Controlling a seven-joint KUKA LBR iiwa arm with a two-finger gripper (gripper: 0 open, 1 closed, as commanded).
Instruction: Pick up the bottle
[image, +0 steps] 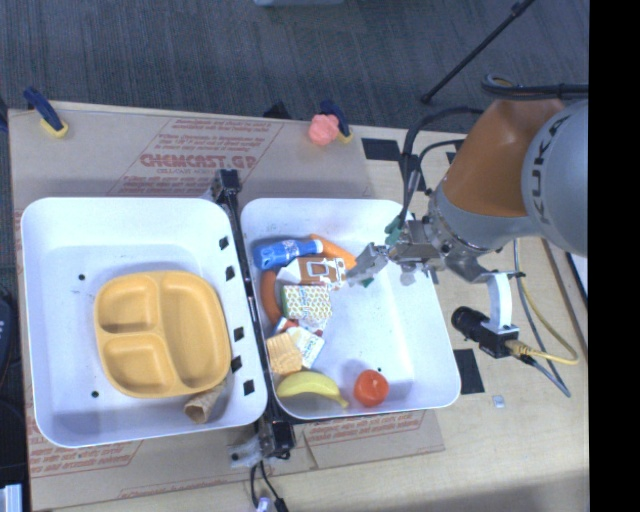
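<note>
A blue bottle with a white end lies on its side at the back left of the right bin. It rests against an orange curved toy and a small orange carton. My gripper hangs low over the right bin's back middle, just right of the carton and a short way right of the bottle. Nothing shows held in it. The grey arm with its orange band reaches in from the right.
Under the carton lie a green-white packet, a cracker, a banana and a red tomato. The left bin holds a yellow divided plate and a brown cone. A black clip sits between the bins.
</note>
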